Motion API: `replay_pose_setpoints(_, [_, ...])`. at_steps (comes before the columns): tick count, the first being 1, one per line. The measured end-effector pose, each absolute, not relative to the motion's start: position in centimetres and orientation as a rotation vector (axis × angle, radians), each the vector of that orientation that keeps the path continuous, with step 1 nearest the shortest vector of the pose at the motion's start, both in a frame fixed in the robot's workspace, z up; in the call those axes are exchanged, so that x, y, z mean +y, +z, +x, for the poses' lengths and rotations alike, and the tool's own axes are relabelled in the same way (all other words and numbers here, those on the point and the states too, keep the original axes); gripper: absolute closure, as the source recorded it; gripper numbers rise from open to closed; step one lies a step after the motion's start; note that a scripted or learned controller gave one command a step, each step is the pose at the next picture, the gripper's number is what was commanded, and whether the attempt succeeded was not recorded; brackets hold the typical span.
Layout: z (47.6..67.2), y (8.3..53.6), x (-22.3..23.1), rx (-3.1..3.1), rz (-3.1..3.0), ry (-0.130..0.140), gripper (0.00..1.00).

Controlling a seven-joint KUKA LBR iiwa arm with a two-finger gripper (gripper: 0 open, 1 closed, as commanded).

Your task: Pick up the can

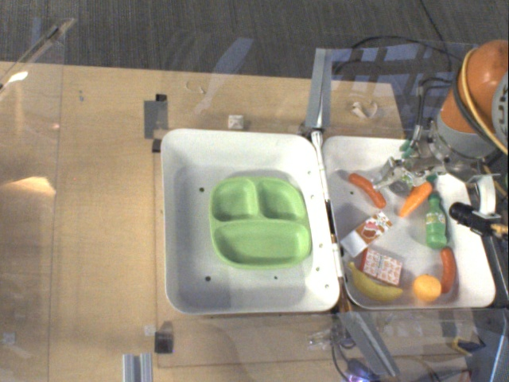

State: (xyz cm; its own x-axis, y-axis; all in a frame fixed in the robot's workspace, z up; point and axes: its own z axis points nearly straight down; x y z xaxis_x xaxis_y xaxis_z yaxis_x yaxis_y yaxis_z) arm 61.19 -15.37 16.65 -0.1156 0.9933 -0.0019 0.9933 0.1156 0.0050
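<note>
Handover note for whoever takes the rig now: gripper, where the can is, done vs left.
Gripper: low over the back of the right bin, beside the carrot; finger state unclear, nothing seen held.
Can: lying in the right bin's left part, near the banana and a patterned box.
Left bin: holds a green divided tray.
Done: nothing; the can is not picked.
Left: move to the can, grasp, lift.

Two white bins are sitting side by side. The left bin [183,213] is holding one green divided plate [260,221]. The right bin [477,281] is holding two sausages [367,189] [448,270], one carrot [415,199], one green bottle [435,223], one banana [374,286], one orange [427,288], one can [372,230] and one patterned box [383,267].
</note>
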Motion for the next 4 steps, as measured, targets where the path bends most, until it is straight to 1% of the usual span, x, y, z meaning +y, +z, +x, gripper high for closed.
replay_pose_setpoints(1, [64.3, 11.0, -18.6, 2.381, 2.041, 0.004, 0.00])
replay_pose_setpoints(2, [67.2, 9.0, -19.5, 2.190, 2.239, 0.009, 0.00])
replay_pose_setpoints(3, [67.4, 10.3, -19.4, 2.194, 2.227, 0.011, 1.00])
replay_pose_setpoints(4, [67.1, 19.5, -15.5, 2.125, 2.306, 0.007, 1.00])
